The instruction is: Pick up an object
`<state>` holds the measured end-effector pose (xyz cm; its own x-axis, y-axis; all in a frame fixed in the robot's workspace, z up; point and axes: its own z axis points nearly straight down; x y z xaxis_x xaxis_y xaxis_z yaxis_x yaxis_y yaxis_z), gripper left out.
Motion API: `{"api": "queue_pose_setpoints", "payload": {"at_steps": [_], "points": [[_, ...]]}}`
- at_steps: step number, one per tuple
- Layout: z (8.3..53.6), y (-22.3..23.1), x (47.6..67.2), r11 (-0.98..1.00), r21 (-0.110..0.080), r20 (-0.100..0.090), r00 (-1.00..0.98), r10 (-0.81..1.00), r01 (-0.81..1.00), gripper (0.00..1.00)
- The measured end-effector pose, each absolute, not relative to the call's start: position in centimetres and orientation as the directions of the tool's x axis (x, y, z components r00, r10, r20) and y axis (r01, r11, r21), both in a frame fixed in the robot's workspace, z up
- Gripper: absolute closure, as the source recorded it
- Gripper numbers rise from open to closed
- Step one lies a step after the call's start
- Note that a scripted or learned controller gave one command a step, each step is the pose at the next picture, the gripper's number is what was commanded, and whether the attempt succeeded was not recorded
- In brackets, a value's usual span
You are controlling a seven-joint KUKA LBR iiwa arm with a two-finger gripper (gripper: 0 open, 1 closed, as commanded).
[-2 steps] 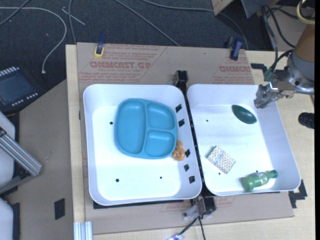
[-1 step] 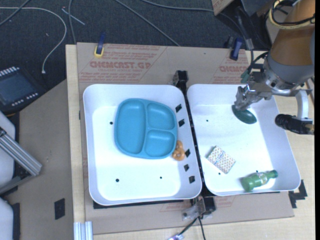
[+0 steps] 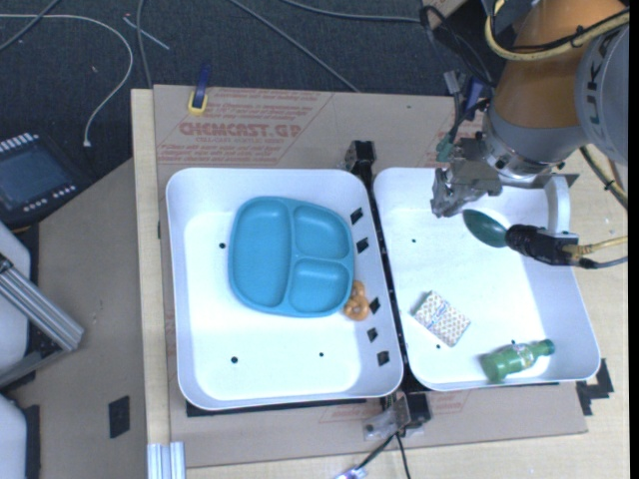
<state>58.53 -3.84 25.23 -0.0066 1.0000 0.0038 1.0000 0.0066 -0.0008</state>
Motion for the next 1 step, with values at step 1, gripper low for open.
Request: {"api": "queue_pose_setpoints", "payload": {"at_steps": [1], "points": [[23.46,0.9,58.2,0.005,-0.004,0.003,-0.005,1.0,1.0,1.0]]}}
